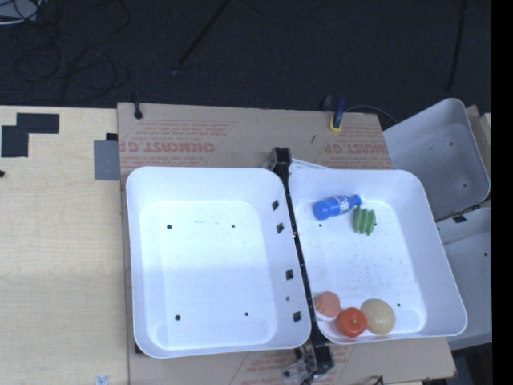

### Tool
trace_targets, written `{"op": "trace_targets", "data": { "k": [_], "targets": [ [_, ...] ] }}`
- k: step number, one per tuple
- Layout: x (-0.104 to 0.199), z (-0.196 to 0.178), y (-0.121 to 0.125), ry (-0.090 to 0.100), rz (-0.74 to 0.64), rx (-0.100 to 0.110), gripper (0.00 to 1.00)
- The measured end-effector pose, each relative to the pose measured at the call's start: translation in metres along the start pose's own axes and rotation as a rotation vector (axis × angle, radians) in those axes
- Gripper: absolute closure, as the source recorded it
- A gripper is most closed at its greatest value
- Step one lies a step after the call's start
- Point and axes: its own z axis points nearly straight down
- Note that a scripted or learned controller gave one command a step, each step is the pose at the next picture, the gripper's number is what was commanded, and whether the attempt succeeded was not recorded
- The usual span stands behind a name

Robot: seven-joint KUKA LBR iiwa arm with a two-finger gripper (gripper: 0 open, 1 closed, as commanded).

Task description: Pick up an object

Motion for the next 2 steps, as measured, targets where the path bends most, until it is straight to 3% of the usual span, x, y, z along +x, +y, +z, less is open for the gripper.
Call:
{"op": "trace_targets", "data": {
  "k": [1, 2],
  "targets": [
    [0.001, -0.002, 0.003, 0.003, -0.006, 0.013, 1.0],
    [0.038, 0.008, -0.001, 0.006, -0.003, 0.013, 1.0]
  ]
}}
